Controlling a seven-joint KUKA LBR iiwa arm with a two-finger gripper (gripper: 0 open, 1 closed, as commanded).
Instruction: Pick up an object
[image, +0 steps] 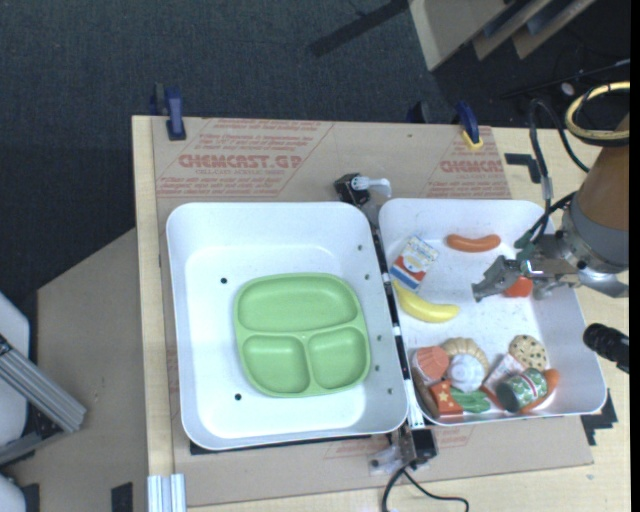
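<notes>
My gripper (503, 279) hangs low over the upper right part of the right bin (570, 330), reaching in from the right. A small orange-red object (519, 289) shows right at the gripper's lower edge, partly hidden by it; whether it is held is unclear. An orange sausage (472, 241) lies just above and left of the gripper. A yellow banana (425, 306) lies to its left, below a small white carton (413, 260) with red and blue print.
A heap of toy foods (470, 378), with a cookie (527, 351) and a green can (520, 389), fills the right bin's lower end. The left bin (200, 300) bears a green divided plate (300, 333). A black clamp (352, 187) sits between the bins' tops.
</notes>
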